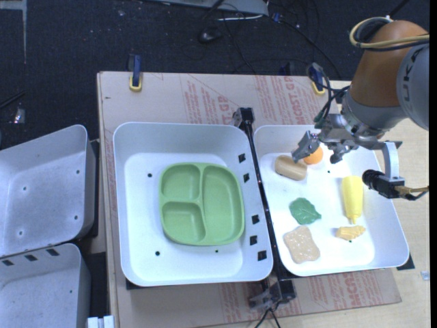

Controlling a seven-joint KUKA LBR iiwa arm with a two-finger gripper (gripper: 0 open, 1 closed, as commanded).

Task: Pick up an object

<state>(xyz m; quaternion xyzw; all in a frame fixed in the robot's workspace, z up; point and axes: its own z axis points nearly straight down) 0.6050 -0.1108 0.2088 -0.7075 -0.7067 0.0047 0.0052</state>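
Camera view: the gripper (319,149) hangs over the far-left part of the right bin (392,255), directly above a small orange ball (313,156), which shows between its two spread fingers; whether the pads touch it cannot be told. The ball lies touching or just beside a tan bread-like piece (290,167), whose long axis runs roughly along the bin's far edge. Nearer the bin's front lie a green leaf-shaped piece (304,211), a yellow corn cob (352,197), a small yellow wedge (350,233) and a beige biscuit-like piece (301,244). The left bin (130,251) carries a green divided tray (202,204). The likely target lies straight below the tool.
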